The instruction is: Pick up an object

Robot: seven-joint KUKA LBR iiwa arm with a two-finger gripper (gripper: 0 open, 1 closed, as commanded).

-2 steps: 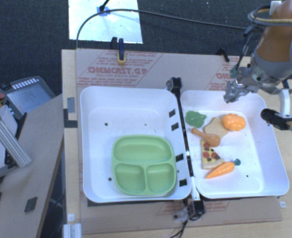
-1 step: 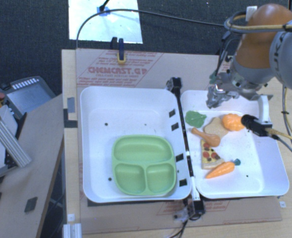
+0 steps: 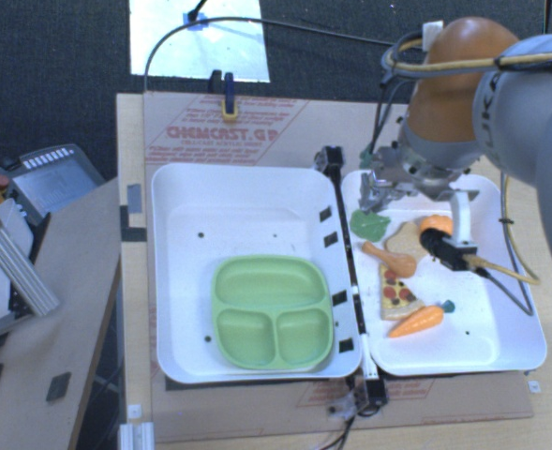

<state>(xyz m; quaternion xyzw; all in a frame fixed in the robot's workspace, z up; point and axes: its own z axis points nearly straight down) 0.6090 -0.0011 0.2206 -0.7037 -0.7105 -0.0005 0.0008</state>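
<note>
Dark carpet behind, cardboard-topped bench [image 3: 257, 129] in front, bearing 2 white bins side by side. Left bin [image 3: 210, 195]: green 3-compartment tray [image 3: 271, 312] at its near side. Right bin [image 3: 500, 336]: green leaf-shaped piece [image 3: 369, 223] at far left, toast-like slice [image 3: 407, 236] beside it, drumstick-like piece [image 3: 393, 257], pizza slice [image 3: 397, 293], carrot [image 3: 418, 321] nearest, orange piece [image 3: 436, 224] to the right. Gripper [image 3: 377, 195] low over the far left corner of the right bin, just above the leaf piece; finger state cannot be told, nothing seen held. Likely step: descent toward a pick. Best done by lowering straight onto 1 isolated item, fingers astride its short axis, clear of the bin wall. Carrot: long axis running left-near to right-far, green top at the right, tip toward the left.
</note>
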